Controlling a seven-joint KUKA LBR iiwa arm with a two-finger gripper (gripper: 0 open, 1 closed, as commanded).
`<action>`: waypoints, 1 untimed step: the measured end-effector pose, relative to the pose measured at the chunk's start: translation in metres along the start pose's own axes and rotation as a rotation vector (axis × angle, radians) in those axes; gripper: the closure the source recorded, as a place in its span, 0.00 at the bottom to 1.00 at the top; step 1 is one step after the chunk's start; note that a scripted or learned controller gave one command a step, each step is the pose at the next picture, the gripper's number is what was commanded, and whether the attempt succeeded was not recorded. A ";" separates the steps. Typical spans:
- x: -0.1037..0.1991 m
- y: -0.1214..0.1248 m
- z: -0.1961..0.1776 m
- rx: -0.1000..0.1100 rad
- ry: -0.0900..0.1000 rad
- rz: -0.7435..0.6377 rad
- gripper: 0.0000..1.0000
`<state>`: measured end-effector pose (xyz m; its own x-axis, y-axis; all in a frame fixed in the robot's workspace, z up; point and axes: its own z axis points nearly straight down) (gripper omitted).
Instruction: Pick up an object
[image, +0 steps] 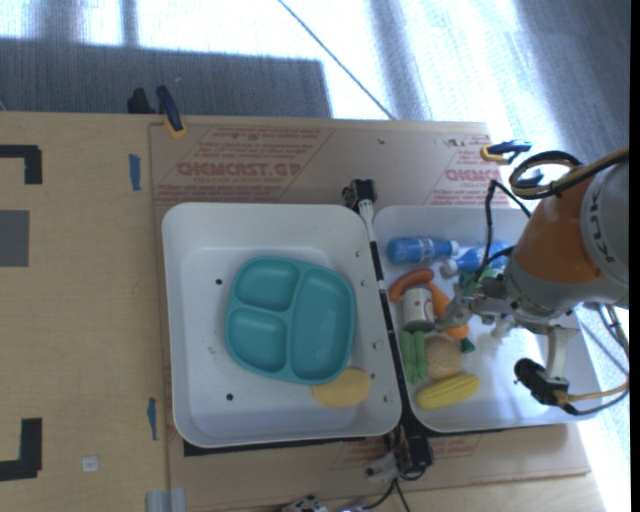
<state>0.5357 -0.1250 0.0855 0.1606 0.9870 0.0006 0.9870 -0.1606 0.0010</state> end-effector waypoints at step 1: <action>0.021 -0.025 0.000 -0.001 0.001 -0.034 0.00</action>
<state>0.5140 -0.1001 0.0858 0.1274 0.9918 0.0013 0.9918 -0.1274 0.0017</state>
